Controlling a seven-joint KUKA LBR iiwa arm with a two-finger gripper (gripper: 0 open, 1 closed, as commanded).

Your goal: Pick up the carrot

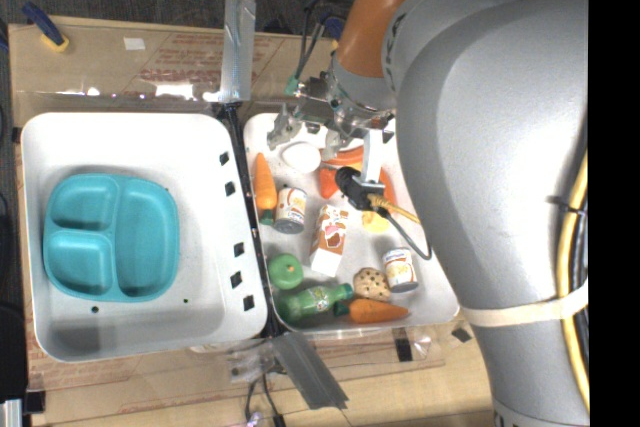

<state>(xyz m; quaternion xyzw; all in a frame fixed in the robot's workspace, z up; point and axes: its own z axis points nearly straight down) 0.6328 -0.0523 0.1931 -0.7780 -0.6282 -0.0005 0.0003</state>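
Orange carrot (263, 183) lies along the right bin's (434, 315) left wall; the gripper (312, 120) hovers nearby, its grip state seemingly unreadable.

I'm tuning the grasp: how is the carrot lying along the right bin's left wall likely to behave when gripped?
The carrot looks like smooth, rigid toy plastic, so probably stiff, light and somewhat slippery. Its tapered round body may roll or squirt from the fingers. Lying against the bin wall, it leaves little room on that side.

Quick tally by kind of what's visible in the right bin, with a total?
Carrots: 2
Cans: 2
Carton: 1
Green bottle: 1
Green apple: 1
Cookie: 1
Total: 8, plus partly hidden items under the gripper.
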